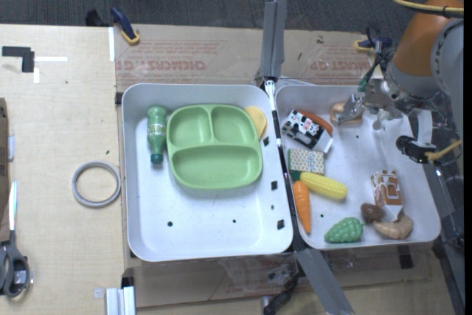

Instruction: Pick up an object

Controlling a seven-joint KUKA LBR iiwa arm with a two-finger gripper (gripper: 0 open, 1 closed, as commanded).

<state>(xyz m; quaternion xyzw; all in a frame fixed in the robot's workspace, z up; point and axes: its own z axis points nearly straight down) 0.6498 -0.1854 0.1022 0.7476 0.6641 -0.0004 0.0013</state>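
So the arm (431, 48) is reaching in over the far right corner of the right bin (354, 173), with the hand (352, 111) down near the bin's far wall. Honestly can't tell how far open it is from this angle, and there's a small tan thing (341, 113) right at its tip, but I can't say if it's gripped or just sitting there.

Rest of the right bin: a black and white patterned piece (304, 128) lying on an orange one near the far left corner, a checkered packet (306, 160) just below it, a corn cob (324, 186) next to that, and a carrot (302, 206) along the left wall. Near edge has a green bumpy fruit (344, 231), a brown and tan lump (385, 221) in the near right corner, and a brown and white wrapper (387, 188) just above that.

Left bin (206, 232) has a green divided tray (214, 146), a green bottle (156, 132) lying beside its left side, and something yellow (257, 119) peeking out at the tray's far right.

On the tabletop (51, 129), left of the bins, a grey tape ring (96, 183) and scissors (12, 265) at the left edge.
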